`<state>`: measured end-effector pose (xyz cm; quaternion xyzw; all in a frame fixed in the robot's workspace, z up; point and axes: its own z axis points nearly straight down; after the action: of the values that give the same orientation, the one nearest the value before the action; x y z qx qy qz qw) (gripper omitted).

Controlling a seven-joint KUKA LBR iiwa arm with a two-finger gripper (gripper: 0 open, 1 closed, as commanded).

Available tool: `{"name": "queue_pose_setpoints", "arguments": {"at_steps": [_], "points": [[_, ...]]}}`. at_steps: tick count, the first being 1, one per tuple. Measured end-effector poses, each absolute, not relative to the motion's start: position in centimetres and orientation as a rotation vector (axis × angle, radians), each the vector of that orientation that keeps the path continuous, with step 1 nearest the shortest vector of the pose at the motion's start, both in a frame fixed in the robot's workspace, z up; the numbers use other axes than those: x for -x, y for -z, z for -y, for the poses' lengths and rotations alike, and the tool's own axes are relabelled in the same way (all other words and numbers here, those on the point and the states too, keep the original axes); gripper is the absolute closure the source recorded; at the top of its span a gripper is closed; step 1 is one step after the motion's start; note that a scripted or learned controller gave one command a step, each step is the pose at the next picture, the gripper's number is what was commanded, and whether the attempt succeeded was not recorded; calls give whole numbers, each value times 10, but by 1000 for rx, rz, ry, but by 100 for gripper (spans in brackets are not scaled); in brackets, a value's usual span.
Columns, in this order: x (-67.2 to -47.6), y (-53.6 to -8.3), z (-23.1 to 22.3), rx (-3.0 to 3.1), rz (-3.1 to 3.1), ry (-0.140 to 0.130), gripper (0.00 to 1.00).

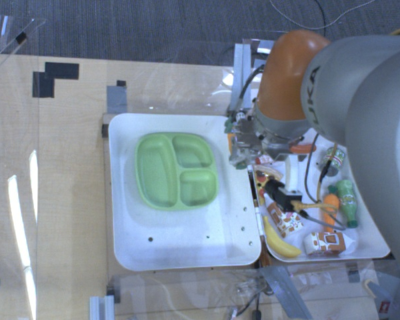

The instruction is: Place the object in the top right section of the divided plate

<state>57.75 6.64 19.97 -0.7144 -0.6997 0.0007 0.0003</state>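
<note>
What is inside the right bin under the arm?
The right bin holds a banana, a carrot, a green bottle and a small carton. The arm covers the bin's upper part, so anything there is hidden.

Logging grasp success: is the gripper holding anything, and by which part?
Cannot be told: the gripper sits low over the right bin, its tip hidden by the arm.

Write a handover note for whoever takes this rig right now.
End effector: low over the seam between the bins; grip state unreadable.
Green three-section plastic plate: in the left white bin, nothing in any section.
Items: yellow banana, orange carrot, green bottle and others lie in the right white bin.
Done: nothing placed.
Left: pick an item, set it in the plate's top right section.
</note>
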Motion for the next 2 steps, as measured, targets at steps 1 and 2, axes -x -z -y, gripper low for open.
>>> {"name": "queue_pose_setpoints", "arguments": {"at_steps": [1,2], "points": [[-564,-217,-85,2212,2230,0,100],[-564,-217,-85,2213,2230,0,0]]}}
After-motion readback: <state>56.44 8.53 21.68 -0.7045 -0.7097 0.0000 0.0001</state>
